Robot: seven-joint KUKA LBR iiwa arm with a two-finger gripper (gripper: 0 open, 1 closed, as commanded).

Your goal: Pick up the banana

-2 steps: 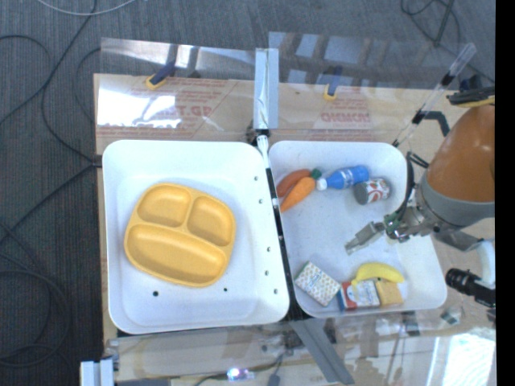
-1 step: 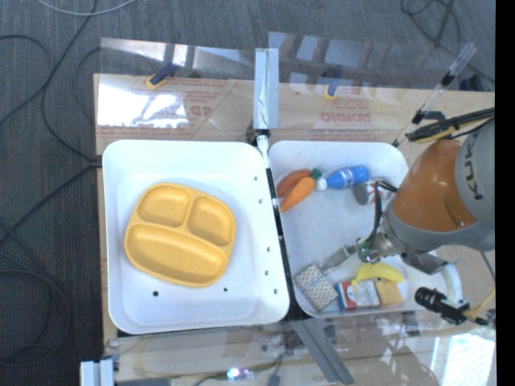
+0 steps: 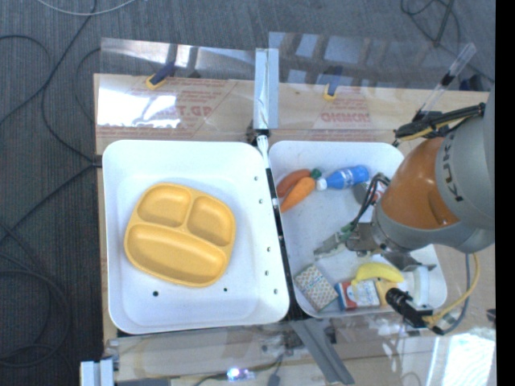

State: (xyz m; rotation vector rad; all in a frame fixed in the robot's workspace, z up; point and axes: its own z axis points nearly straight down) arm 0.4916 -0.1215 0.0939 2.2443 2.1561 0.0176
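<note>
The yellow banana [image 3: 378, 273] lies near the front of the right white bin [image 3: 338, 153], partly tucked under the arm's wrist. My gripper [image 3: 336, 244] hangs low over the bin's middle, just left of and above the banana, at the end of the grey arm with its orange band [image 3: 414, 191]. Nothing shows in its grasp. The banana's right end is hidden by the arm.
In the right bin lie an orange carrot [image 3: 294, 190] and a blue bottle [image 3: 346, 176] at the back, a patterned sponge [image 3: 315, 287] and a small red and white box [image 3: 359, 295] at the front. The left bin [image 3: 121, 304] holds a yellow divided tray [image 3: 180, 233].
</note>
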